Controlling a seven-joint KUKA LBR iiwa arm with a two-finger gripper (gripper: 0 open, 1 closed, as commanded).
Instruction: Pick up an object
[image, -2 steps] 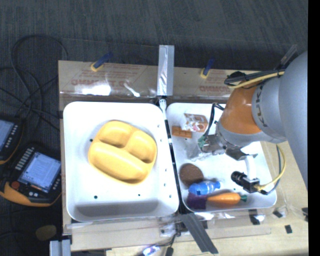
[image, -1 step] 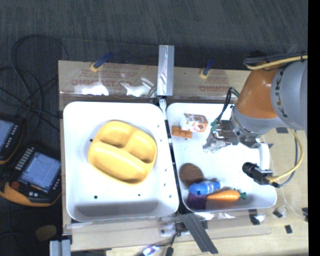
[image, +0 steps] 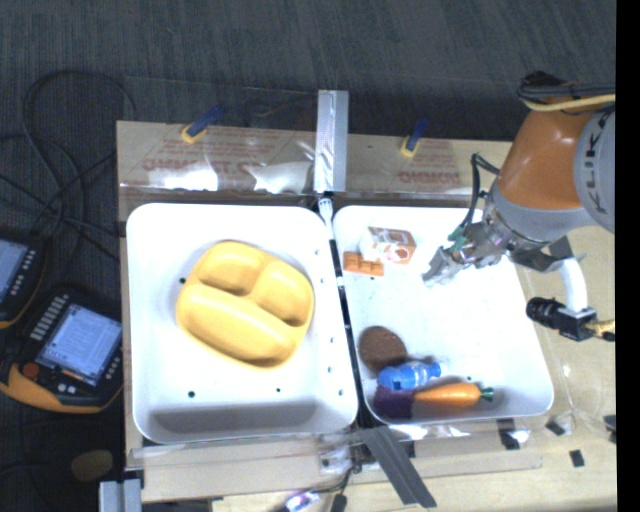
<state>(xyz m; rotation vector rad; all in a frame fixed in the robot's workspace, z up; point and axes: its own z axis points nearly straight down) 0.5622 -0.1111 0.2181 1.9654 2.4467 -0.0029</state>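
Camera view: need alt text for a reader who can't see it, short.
A grey and orange robot arm reaches in from the right, its gripper low over the right bin, holding nothing visible. That bin has a small carton and orange block at the back, and a brown disc, blue bottle and carrot at the front. The left bin holds a large yellow bread-shaped object.

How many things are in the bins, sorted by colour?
Yellow: 1, bread
Orange: 2, carrot, block
Brown: 1, cookie
Blue: 1, bottle
Purple: 1, eggplant
White-and-orange: 1, box
Total: 7
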